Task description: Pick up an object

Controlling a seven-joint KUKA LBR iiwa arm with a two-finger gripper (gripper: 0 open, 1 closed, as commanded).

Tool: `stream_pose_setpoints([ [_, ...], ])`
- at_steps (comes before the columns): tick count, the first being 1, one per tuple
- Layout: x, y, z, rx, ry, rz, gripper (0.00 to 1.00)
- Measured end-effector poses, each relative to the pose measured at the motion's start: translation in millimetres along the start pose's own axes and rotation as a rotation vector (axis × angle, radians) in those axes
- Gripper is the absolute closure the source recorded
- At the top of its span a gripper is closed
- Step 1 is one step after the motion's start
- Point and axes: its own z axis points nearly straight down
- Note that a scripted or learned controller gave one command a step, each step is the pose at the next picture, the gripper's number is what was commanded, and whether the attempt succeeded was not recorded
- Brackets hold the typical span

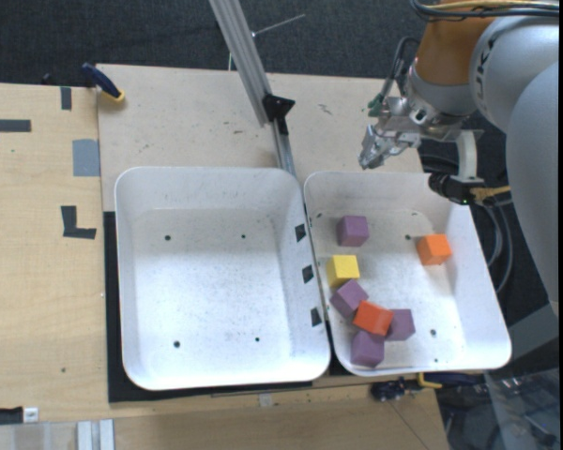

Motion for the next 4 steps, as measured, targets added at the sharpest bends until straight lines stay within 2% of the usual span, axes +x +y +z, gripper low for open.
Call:
stream_pose_setpoints([
  [1,43.5,-30.3,8.9,0.009,0.002,-0.002,1.0],
  [2,92.6,-67.0,11.7,0.01,0.002,-0.004,1.0],
  [3,135.4,-90.3,-1.1,0.007,0.003,-0.005,1.0],
  [4,177.1,-122.6,5.0,0.01,0.001,-0.004,1.0],
])
